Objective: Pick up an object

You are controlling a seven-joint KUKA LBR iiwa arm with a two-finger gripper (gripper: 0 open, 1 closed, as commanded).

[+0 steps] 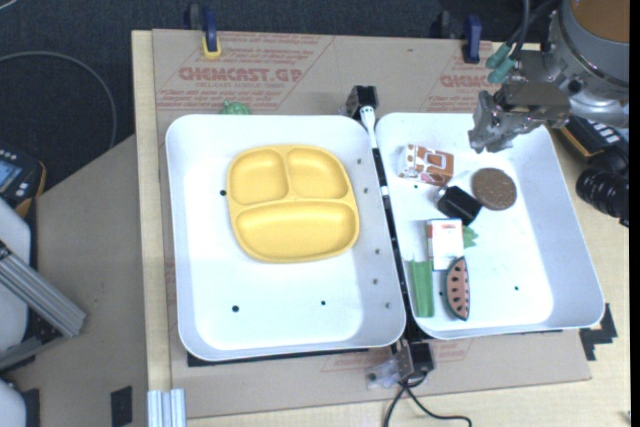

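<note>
The right bin (540, 265) holds several small items: a patterned orange-and-white packet (426, 162), a brown round disc (494, 188), a black block (459, 204), a white-and-red box (445, 242), a green stick (421, 286) and a watermelon-slice toy (458, 287). My gripper (490, 137) hangs over the bin's far edge, just above and behind the brown disc, to the right of the packet. Nothing shows between its fingers.
The left bin (200, 245) holds a yellow divided plate (292, 202). A black divider strip (376, 165) runs between the two bins. Blue clamps (208, 27) stand at the bench's far edge. A small green object (234, 108) lies behind the left bin.
</note>
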